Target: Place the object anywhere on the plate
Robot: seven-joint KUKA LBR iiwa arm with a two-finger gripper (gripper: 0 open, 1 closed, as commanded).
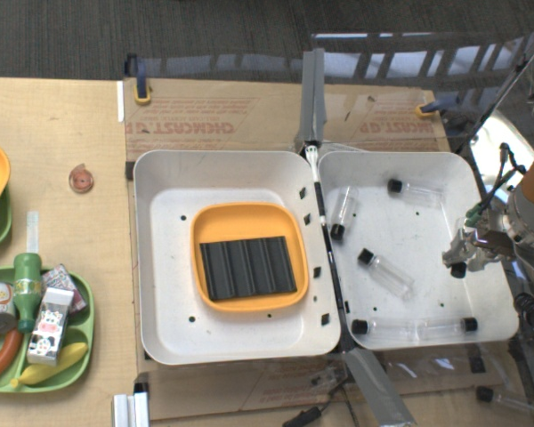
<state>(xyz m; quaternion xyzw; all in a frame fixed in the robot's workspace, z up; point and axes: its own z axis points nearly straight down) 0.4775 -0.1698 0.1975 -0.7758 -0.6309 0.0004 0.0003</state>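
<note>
Over at the right edge of the right bin (432, 163) sits my pincer (470, 256), low above the bin's rim with the wrist (516, 225) rising behind it toward the bench's right side. Its tip is a dark cluster from this slant, so I cannot tell how far apart its jaws stand, and I see nothing clearly caught in it. A small black cap (457, 270) lies right against my tip, but whether it belongs to a tube I am touching or to my own hardware I cannot tell.

Across the floor of that same bin lie several clear tubes with black caps. One tube (384, 271) lies on a diagonal near the bin's middle, its cap toward the upper left. Another (341, 213) rests against the left wall, nearly upright in the view, its cap at the lower end. A third (416, 189) lies near the back wall with its cap on the left. Along the front wall two more are stretched out end to end, a cap (359, 326) at the left corner and a cap (469, 325) at the right.

Beside it, the left bin (160, 238) holds the orange plate (249, 221), roughly centred, and on the plate lies a dark ribbed rectangular block (249, 268), toward the near side. None of the tubes is on the plate; all are well apart from it, in the other bin.

Off to the left on the wooden bench (53, 132) stand a green tray of toy food (36, 332) and a small pink disc (82, 179).
</note>
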